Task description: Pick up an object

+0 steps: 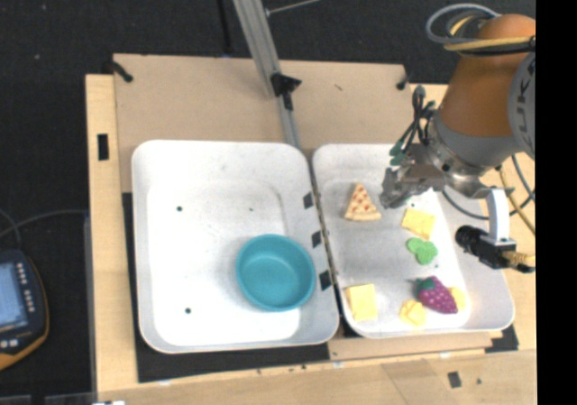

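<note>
My gripper (394,195) hangs over the upper middle of the right bin (473,317), just right of a pizza slice toy (361,204) and above-left of a yellow cheese wedge (417,221). Nothing shows between its fingers. Below the cheese lies a green toy (421,251). Near the bin's front sit a purple grape bunch (437,294), a small yellow piece (412,311) and a pale yellow block (361,301).
The left bin (180,178) holds a teal bowl (273,271) at its front right. A grey metal pole (255,24) slants down to the divider between the bins. A handheld controller (16,304) lies at the far left.
</note>
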### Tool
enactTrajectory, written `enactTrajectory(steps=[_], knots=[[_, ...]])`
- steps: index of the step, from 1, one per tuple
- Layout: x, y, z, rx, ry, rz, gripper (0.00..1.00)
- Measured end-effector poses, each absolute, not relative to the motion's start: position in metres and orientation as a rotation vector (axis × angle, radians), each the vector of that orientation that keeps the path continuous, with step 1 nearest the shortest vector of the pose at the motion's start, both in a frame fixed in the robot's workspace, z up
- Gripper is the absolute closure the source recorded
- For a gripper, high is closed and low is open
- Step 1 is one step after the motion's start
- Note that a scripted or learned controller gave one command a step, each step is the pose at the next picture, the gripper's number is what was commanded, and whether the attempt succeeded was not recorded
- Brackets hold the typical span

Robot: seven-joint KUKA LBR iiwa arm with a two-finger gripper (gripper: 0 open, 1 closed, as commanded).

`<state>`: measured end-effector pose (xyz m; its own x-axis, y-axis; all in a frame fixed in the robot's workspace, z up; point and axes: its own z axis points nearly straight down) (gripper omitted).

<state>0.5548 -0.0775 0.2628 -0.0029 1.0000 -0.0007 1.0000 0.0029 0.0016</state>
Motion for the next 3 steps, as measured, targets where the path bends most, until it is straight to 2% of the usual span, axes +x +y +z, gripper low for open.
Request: enactTrajectory(steps=[2, 3], knots=[[0.57, 0.035, 0.263, 2.213, 2.228, 0.004, 1.0], [0.59, 0.077, 0.258, 2.214, 2.227, 0.002, 1.0]])
